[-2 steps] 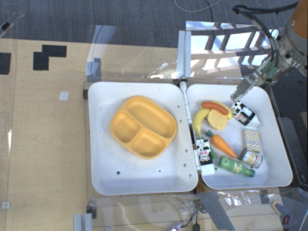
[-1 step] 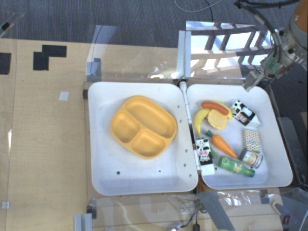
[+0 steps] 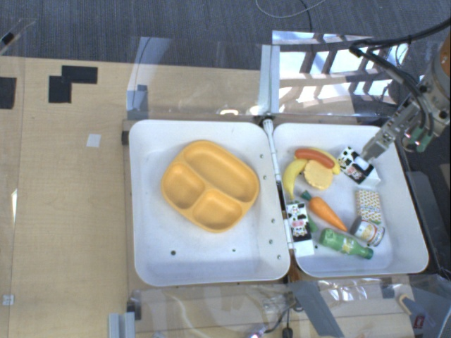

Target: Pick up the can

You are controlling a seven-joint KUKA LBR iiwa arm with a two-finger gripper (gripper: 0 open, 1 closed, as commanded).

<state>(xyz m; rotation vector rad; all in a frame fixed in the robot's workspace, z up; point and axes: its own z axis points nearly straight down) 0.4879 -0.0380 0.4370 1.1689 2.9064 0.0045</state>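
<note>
The can [image 3: 368, 232] is small, with a dark label and a silvery end, and lies on its side near the front right of the right bin [image 3: 405, 255]. It rests between a checkered box [image 3: 369, 205] and a green bottle [image 3: 345, 243]. My gripper [image 3: 370, 150] hangs over the back right of that bin, just above a small cow-patterned carton [image 3: 350, 162]. It is well behind the can and apart from it.
The right bin also holds a banana [image 3: 292, 176], a red sausage [image 3: 316, 156], a round yellow piece [image 3: 318, 176], a carrot [image 3: 328, 213] and a second cow-patterned carton [image 3: 299, 222]. A yellow divided plate [image 3: 209, 184] sits in the left bin [image 3: 151, 252].
</note>
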